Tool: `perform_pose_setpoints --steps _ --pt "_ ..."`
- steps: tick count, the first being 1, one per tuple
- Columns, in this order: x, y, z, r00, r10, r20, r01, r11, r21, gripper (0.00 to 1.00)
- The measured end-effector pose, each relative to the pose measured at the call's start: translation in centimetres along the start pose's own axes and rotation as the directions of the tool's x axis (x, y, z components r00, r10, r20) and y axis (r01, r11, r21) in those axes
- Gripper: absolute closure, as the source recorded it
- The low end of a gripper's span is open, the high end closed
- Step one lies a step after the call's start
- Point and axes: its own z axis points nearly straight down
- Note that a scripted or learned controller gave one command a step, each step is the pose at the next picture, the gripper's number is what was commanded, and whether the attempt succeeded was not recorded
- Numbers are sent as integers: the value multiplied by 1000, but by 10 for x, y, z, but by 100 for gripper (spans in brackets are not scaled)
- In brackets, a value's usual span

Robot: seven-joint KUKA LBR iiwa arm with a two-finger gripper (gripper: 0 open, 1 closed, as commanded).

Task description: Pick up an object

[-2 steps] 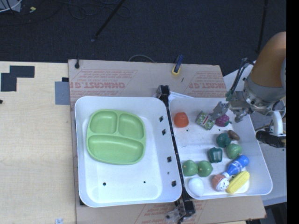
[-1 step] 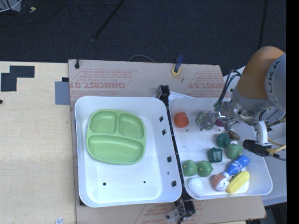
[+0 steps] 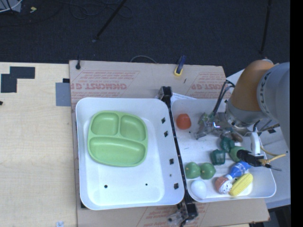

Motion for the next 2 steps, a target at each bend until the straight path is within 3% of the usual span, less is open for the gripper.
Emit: perform_pose_setpoints --steps 1,2 --pt "-1 1 -14 1000 1 0 -1 1000 -3 100" --pt "-5 -5 -74 1000 6 2 -6 1000 -8 100"
